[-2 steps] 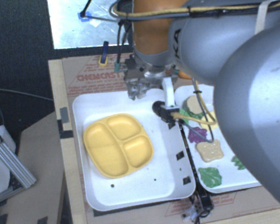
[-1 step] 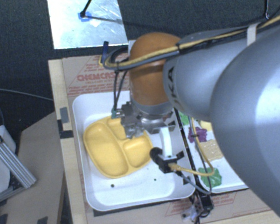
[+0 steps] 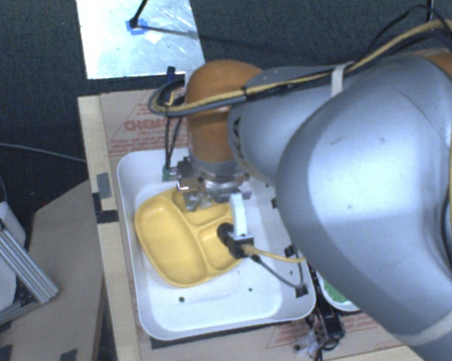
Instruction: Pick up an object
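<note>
Nearest the camera, the bulky grey arm link (image 3: 375, 198) fills the right side of the view, with yellow and black cables (image 3: 405, 39) strapped along its upper edge by a pale tie. It hides most of the right-hand bin; a sliver of something green and white (image 3: 338, 294) shows under its lower left edge.

Beyond it lies the left shallow white plastic bin (image 3: 218, 311), sitting on a brown cardboard sheet with red print (image 3: 133, 126). Inside the bin rests a yellow, two-compartment plastic tray with rounded corners (image 3: 172, 239). It lies open side up, its long axis running slantwise from the upper left toward the lower right of the bin, with the larger compartment on the left and the smaller compartment at the lower right end, separated by a raised ridge.

The gripper (image 3: 211, 192) comes straight down at the tray's upper right rim, below the orange wrist band (image 3: 217, 107). Whether it is spread or clamped cannot be told, as the wrist housing covers that spot. A black fitting with a yellow cable (image 3: 235, 244) hangs over the tray's smaller compartment.

Farthest off, a shiny silver square sheet (image 3: 140, 27) lies on the dark floor.
</note>
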Controlling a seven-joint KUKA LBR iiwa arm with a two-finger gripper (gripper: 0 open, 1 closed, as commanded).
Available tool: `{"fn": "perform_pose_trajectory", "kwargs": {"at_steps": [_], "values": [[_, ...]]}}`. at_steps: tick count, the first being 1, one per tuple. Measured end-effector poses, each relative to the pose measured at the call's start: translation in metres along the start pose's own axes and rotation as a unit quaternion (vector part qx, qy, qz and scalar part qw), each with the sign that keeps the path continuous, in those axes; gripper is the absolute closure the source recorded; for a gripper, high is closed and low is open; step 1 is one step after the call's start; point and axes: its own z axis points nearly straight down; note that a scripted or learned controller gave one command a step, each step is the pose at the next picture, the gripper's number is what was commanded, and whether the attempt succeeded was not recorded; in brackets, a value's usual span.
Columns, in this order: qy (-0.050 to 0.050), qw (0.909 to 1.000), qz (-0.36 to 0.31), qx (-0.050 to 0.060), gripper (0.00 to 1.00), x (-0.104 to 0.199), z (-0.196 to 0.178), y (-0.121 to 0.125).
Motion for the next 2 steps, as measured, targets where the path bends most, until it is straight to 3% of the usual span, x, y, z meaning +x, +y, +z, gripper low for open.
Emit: {"fn": "perform_pose_trajectory", "kwargs": {"at_steps": [1,2], "values": [[-0.005,0.9999,0.006,-0.01,1.0,0.029,0.004,-0.049],[0.002,1.0,0.004,-0.007,1.0,-0.033,0.01,-0.046]]}}
